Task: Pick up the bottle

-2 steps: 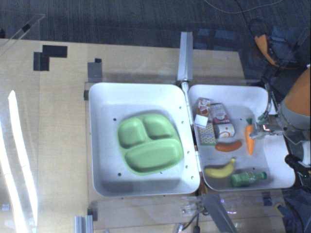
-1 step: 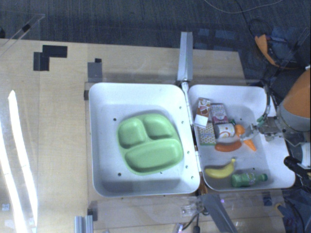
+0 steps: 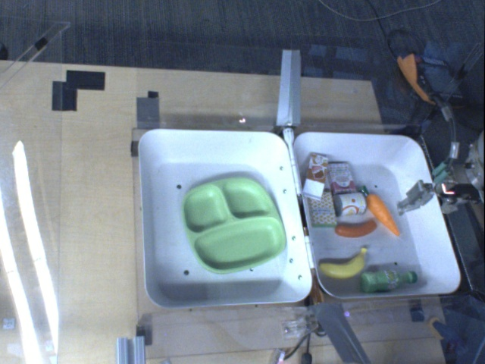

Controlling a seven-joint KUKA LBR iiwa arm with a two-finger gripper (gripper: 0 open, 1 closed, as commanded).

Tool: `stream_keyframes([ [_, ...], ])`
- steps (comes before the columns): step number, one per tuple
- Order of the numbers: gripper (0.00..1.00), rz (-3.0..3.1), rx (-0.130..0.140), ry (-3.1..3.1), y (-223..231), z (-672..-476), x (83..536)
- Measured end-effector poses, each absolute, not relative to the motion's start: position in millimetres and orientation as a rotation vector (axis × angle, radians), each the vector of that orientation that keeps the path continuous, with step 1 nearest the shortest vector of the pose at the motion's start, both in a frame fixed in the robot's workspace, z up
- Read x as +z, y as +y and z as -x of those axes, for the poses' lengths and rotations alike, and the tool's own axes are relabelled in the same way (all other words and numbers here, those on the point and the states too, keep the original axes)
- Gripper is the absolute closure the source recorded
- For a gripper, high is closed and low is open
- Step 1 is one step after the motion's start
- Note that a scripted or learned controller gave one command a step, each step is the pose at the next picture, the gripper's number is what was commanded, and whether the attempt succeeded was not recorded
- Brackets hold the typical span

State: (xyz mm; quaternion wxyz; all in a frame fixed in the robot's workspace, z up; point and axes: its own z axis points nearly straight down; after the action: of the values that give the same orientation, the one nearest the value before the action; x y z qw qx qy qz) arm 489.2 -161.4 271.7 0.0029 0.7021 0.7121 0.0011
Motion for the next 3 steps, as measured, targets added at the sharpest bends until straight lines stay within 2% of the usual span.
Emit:
stream_keyframes([
  [1, 0.00, -2.202, 0.003, 2.233, -161, -489.2, 272],
  [2, 0.00, -2.293, 0.000, 2.144, -206, -488.3, 224],
  [3, 0.00, -2.481, 0.001, 1.926, -196, -488.0, 153],
])
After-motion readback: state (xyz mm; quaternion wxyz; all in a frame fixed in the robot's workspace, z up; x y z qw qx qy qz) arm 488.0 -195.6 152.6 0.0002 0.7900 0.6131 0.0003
